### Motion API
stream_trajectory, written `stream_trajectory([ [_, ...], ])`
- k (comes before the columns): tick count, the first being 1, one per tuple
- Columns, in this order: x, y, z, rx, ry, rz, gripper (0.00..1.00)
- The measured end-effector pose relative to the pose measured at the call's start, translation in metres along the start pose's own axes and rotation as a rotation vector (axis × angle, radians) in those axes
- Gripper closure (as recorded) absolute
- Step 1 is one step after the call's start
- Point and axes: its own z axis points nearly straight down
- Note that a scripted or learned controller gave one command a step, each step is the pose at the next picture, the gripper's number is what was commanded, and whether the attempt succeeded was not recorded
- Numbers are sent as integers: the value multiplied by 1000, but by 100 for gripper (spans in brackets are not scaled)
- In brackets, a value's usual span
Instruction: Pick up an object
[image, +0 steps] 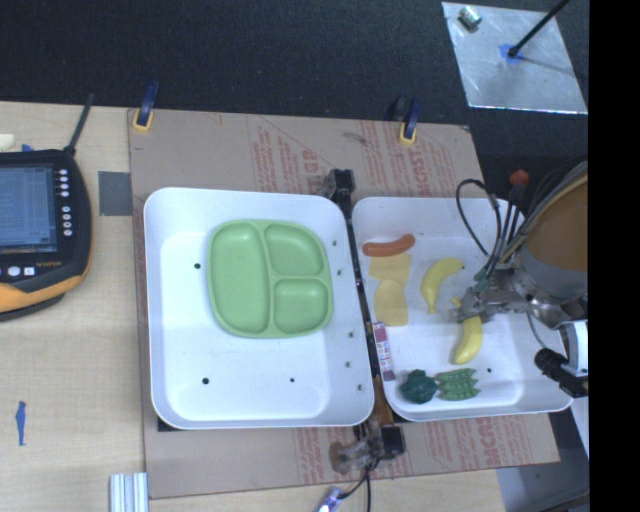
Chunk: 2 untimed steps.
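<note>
The claw (480, 305) hangs over the right bin (500, 400), just above the near banana (468, 342); if it is apart or together, I cannot tell. This banana lies with its long axis near-to-far, slightly tilted. A second banana (438, 280) lies to the far left of it, curved.

A robotics lab: a counter (70, 370) covered with clamped cardboard (300, 150), 2 white bins (170, 300) side by side, a teach pendant (35, 230) at left, and loose cables (490, 220).
</note>
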Motion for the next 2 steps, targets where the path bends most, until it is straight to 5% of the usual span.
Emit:
stream_trajectory([
  [1, 69, -8, -111, -5, 2, 2, 100],
  [2, 118, 19, -90, -4, -1, 0, 100],
])
